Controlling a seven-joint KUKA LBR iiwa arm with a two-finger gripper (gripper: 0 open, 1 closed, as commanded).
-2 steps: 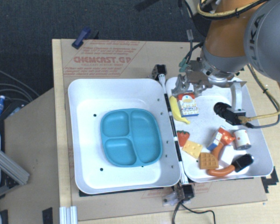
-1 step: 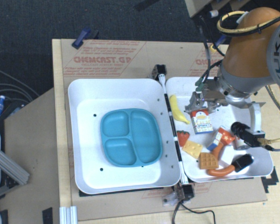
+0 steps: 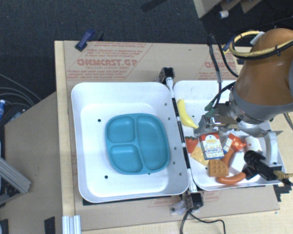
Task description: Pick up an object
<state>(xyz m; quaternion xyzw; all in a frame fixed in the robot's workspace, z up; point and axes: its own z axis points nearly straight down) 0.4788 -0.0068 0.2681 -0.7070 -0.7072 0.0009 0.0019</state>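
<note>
Down over the right bin [image 3: 205, 89] sits the gripper [image 3: 211, 122], its metal parts poking out from under the arm's big orange and grey wrist [image 3: 263, 79], and the wrist body covers so much of it that I can't tell how it stands or whether it has hold of anything. It hangs just above the clutter of toy food, close to the bin's left wall. A yellow banana [image 3: 185, 114] lies right beside it to the left, running along the divider between the bins. Below the gripper there's a small carton with a blue label [image 3: 212, 146], upright-ish among the pile, with a yellow cheese wedge [image 3: 198, 154] touching its left side. A waffle square [image 3: 218, 168] sits just under the carton, and an orange sausage [image 3: 229, 179] curves along the bin's near edge beside it. A red and orange piece [image 3: 236, 143] lies to the carton's right, too jumbled to name. Over in the left bin [image 3: 88, 130], a blue divided plate [image 3: 136, 143] with three compartments rests flat in the middle, well apart from the action.
</note>
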